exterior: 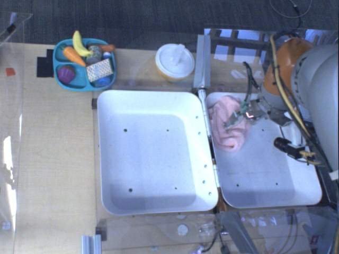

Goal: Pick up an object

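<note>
A crumpled pink cloth [224,133] lies in the right white bin [275,187], against its left wall near the far corner. My gripper [237,119] reaches in from the right and sits low over the cloth's right side, touching or nearly touching it. The grey arm with its orange band [286,62] fills the upper right and hides the bin's far right corner.
The left white bin [151,152] sits beside the right one, with a metal rail [207,136] between them. A blue tray of toy food [85,63] and a white lidded cup [175,61] stand behind the left bin. Black cables [292,147] hang over the right bin.
</note>
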You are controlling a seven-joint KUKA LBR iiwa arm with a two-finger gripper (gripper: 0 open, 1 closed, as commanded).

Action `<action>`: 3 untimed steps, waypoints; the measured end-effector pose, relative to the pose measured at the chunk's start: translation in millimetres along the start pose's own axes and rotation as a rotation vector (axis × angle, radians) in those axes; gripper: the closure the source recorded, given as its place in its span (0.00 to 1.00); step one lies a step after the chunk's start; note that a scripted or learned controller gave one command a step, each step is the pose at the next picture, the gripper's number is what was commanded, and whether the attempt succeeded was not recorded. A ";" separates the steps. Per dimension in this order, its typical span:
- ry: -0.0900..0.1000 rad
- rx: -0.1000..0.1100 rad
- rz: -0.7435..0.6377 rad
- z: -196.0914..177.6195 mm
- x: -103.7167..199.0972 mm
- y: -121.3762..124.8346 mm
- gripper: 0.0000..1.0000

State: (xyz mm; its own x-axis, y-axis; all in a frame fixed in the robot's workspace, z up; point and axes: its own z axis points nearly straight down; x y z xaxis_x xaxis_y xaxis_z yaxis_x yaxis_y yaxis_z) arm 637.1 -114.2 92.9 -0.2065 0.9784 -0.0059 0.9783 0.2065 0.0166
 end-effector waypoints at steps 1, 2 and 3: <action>-0.002 -0.004 0.052 -1.5 23.7 -28.2 0.00; -0.002 -0.006 0.012 -2.1 28.9 -57.9 0.00; -0.001 0.001 -0.032 0.7 11.2 33.3 0.00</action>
State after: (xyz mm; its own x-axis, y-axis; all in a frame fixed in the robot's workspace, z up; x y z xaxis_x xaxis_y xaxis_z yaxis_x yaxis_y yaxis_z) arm 667.3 -96.4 92.7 -0.2379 0.9713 -0.0071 0.9711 0.2380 0.0156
